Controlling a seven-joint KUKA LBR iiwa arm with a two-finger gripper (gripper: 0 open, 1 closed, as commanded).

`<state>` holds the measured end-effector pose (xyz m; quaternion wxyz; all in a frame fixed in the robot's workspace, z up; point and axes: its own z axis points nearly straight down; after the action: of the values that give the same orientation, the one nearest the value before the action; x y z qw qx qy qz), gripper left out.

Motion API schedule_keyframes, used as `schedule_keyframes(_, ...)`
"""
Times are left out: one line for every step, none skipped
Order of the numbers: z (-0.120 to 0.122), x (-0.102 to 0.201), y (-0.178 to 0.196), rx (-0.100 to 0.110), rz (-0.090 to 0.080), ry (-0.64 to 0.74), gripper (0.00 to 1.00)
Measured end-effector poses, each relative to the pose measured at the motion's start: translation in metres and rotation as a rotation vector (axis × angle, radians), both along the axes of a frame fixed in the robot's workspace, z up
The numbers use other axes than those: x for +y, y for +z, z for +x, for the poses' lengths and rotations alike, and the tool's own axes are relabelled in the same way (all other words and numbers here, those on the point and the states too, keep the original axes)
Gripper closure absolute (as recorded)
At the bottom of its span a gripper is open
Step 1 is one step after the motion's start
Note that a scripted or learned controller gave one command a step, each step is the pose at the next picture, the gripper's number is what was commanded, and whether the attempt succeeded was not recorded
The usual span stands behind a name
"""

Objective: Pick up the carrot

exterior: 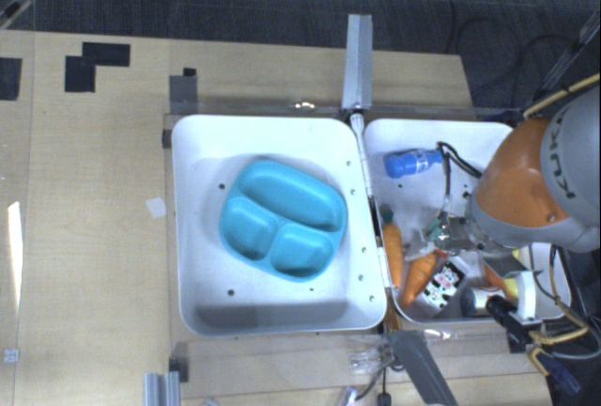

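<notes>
- The carrot (392,256) lies in the right bin (413,143), close along its left wall, running lengthwise from the middle of the wall down toward the front corner.
- A second orange piece (420,271) lies just beside it to the right, tilted, its lower end near the bin's front edge; whether it touches the carrot cannot be told.
- The gripper (449,274) is low over the front part of the right bin, just right of those orange pieces, with a black-and-white patterned part showing at its tip. Whether the jaws are released or clenched cannot be told, as the wrist covers them; nothing is visibly held between them.
- The arm (531,179), grey with its orange band, comes in from the right and covers most of the right bin's right half.
- A blue and white bottle (411,162) lies on its side toward the back of the right bin, well apart from the carrot.
- A small yellow object (510,282) shows near the front right of that bin, partly under the arm.
- The left bin (197,207) holds a blue divided tray (282,218) with three compartments, set at a slant near the middle.
- Both bins sit side by side on the pale wooden counter (84,235), touching along a metal divider (358,66).
</notes>
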<state>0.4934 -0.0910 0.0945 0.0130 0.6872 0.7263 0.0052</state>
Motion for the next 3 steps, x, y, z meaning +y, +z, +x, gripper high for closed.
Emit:
schedule_keyframes(-0.005,0.018,0.091,0.019,0.013,-0.236,0.00)
schedule_keyframes(0.024,0.003,0.008,0.003,0.007,-0.116,0.00)
schedule_keyframes(0.082,0.002,0.073,0.020,0.014,-0.351,0.00)
